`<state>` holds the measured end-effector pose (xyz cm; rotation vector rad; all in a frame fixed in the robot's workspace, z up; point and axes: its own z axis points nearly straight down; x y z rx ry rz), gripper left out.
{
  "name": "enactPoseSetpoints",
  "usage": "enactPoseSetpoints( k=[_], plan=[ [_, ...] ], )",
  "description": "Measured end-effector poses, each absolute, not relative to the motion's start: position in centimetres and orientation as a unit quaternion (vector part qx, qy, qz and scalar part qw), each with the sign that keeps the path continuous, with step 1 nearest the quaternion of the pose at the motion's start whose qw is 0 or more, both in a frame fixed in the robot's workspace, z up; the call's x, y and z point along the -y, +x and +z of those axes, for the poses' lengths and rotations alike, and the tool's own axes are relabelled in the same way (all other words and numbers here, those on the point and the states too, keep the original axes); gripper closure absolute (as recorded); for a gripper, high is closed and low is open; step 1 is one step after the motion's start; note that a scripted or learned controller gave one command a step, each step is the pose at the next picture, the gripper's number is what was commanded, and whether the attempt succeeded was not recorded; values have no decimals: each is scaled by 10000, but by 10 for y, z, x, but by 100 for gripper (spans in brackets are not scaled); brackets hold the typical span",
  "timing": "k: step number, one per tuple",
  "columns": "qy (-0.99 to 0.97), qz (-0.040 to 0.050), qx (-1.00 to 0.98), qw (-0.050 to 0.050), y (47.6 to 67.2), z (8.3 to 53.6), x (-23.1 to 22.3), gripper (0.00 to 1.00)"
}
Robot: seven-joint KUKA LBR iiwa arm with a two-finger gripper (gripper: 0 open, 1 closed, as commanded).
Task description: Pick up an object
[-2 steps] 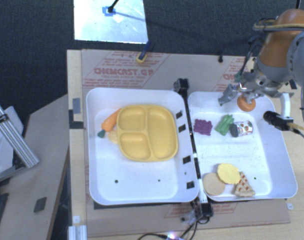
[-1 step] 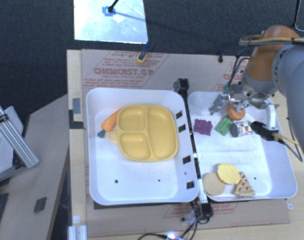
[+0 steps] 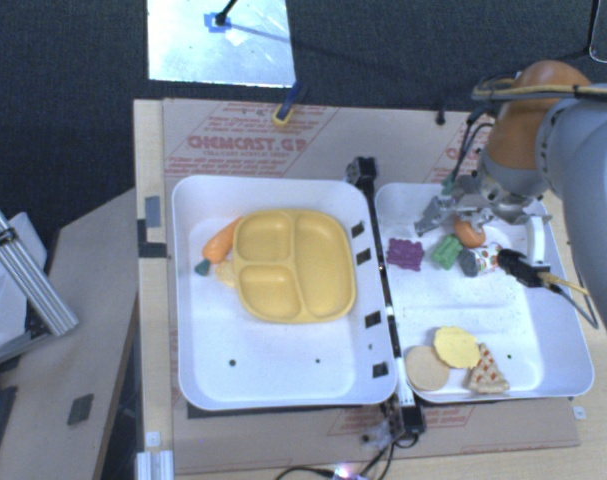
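Observation:
My gripper point(image 3: 451, 222) hangs low over the back of the right bin point(image 3: 563, 368), open, its fingers spread above a green block point(image 3: 446, 252) and an orange ball-like piece point(image 3: 470, 234). Nothing sits visibly between the fingers. A purple bunch of grapes point(image 3: 404, 254) lies to the gripper's left. A grey and white can-like item point(image 3: 480, 261) lies just right of the green block. Near the bin's front lie a yellow round piece point(image 3: 456, 347), a tan disc point(image 3: 427, 368) and a pizza slice point(image 3: 486, 371).
The left bin point(image 3: 203, 368) holds a yellow divided plate point(image 3: 288, 265) with an orange carrot point(image 3: 219, 241) at its left edge. A black divider point(image 3: 375, 268) runs between the bins. The grey arm point(image 3: 583, 158) comes in from the right over the right bin's back corner.

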<state>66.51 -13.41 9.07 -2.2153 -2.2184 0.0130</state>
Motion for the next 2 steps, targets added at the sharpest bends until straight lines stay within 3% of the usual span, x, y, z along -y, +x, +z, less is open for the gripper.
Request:
enactPoseSetpoints(
  k=[1,2],
  plan=[
    [-7067,66,7074,-38,666,105,141,100],
    [-7065,-26,7077,-35,667,170,143,100]
  ],
)
